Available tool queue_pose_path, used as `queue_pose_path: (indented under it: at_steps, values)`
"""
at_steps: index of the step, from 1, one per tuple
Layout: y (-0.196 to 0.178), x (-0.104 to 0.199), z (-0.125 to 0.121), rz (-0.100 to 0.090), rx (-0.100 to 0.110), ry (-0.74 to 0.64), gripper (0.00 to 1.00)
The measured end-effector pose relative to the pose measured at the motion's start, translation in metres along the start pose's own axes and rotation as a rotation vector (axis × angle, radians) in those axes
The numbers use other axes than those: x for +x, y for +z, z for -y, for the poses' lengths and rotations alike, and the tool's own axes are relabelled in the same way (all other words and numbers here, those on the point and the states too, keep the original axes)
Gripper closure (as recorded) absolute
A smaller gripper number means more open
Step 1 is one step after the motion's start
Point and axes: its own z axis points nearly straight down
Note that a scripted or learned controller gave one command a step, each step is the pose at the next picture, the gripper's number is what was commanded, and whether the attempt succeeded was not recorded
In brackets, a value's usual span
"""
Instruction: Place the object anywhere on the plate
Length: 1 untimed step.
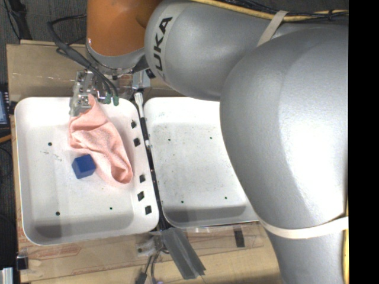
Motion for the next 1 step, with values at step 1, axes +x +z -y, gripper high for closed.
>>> queue_pose_path:
  at_steps: [1]
  values:
    - [0.0, 0.0, 0.0001, 0.0, 0.0, 0.0, 0.0]
